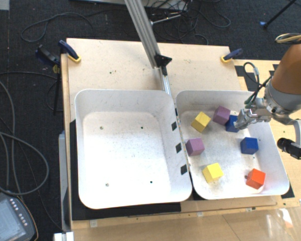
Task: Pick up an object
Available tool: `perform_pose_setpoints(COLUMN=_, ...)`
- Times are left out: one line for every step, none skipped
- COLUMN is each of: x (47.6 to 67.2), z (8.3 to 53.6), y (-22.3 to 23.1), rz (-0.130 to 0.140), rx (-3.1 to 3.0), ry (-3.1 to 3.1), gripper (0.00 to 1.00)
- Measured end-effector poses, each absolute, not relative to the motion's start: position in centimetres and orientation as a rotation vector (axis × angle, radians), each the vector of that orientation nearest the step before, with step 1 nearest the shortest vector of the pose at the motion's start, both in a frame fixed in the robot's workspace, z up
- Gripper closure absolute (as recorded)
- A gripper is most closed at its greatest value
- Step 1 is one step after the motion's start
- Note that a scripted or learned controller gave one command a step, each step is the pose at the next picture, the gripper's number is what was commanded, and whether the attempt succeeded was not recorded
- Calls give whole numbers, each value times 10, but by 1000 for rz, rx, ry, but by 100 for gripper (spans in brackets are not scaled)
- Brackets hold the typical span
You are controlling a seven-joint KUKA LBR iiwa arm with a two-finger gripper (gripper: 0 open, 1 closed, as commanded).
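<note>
**Arm Lowers Over Crowded Bin, Blue Cube Directly Beneath**

A grey arm with an orange band (291, 79) reaches in over the tabletop (120, 64), where two shallow white bins sit side by side. The bin under the tool (278, 154) carries all the blocks; the other bin (120, 149) lies well away on the far side from the arm. The tool (242, 119) hangs low at the upper part of the loaded bin, and whether it is released or clenched cannot be told from this angle. A partly hidden blue cube (231, 124) sits right at the tool's tip, the likeliest target; nothing can be seen gripped. Just beside the tool, away from the arm, rests a purple cube (221, 115), touching or nearly touching the blue one, which may crowd a grasp. A yellow cube (201, 121) lies farther out the same way. Toward the bin's near rim sit a second blue cube (249, 145), a second purple cube (194, 146), another yellow cube (212, 172) and an orange cube (256, 178).
</note>
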State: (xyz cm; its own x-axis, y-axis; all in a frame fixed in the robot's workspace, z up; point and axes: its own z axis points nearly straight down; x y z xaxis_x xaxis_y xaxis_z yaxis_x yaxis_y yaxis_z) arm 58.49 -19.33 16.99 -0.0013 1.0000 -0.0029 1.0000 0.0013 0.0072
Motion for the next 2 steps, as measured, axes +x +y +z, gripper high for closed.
perform_pose_setpoints(x=587, z=234, y=-191, rz=6, rx=2212, ry=2219, gripper=100)
perform_pose_setpoints(x=589, z=280, y=-191, rz=4, rx=2212, ry=2220, gripper=100)
